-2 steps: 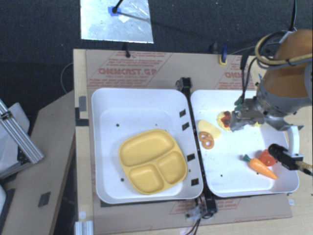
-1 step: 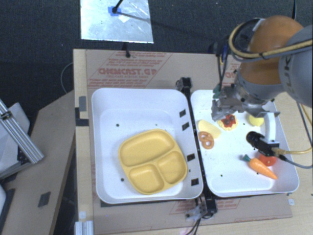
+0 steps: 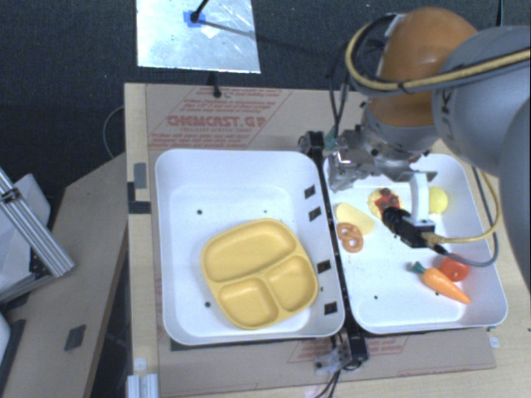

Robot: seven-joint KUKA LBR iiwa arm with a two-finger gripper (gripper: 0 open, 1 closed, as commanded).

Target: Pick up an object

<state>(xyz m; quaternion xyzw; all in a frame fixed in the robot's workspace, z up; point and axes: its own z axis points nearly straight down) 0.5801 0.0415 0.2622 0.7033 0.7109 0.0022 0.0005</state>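
My gripper [image 3: 342,172] hangs over the upper left corner of the right bin [image 3: 495,303], close to the wall between the two bins. Just below it lie a pale yellow slice [image 3: 357,216] and a small brown pretzel [image 3: 350,237]. A red and orange piece [image 3: 384,199] sits to the gripper's right, partly behind the robot's wrist parts. A yellow lemon-like piece [image 3: 437,199] lies further right. An orange carrot [image 3: 444,284] and a red tomato-like piece [image 3: 455,268] rest near the bin's lower right. Nothing visible hangs from the gripper.
The left bin [image 3: 166,222] holds a yellow divided plate [image 3: 259,272]. The arm's grey and orange body [image 3: 431,56] covers the upper right of the view. A shiny sheet [image 3: 197,23] lies behind the bench. Black clips [image 3: 319,214] line the shared wall.
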